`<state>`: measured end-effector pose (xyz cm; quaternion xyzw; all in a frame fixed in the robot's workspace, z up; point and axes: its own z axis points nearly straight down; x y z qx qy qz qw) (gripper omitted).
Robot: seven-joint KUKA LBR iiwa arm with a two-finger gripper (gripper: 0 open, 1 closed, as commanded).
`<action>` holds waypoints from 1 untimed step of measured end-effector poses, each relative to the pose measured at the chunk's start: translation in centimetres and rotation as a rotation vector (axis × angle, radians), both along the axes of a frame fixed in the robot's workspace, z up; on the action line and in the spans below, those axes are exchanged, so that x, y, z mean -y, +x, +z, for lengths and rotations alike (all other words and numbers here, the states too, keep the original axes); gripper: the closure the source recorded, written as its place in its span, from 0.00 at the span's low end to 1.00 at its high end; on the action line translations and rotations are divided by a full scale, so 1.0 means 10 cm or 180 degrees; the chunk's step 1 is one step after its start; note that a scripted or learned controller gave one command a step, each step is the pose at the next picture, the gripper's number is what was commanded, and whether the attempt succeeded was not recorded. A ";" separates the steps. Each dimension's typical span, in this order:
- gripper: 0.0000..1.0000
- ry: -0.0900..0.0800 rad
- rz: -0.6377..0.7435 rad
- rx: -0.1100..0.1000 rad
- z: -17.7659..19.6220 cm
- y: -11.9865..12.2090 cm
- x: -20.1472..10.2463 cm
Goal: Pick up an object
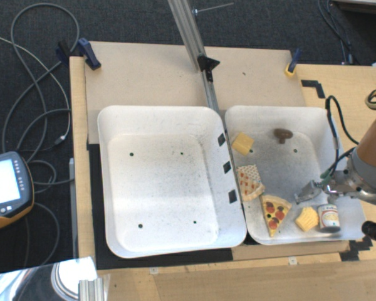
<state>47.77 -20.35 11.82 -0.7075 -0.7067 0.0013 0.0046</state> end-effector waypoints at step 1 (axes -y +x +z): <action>0.00 -0.0002 0.0002 0.0010 -0.28 -0.01 -0.01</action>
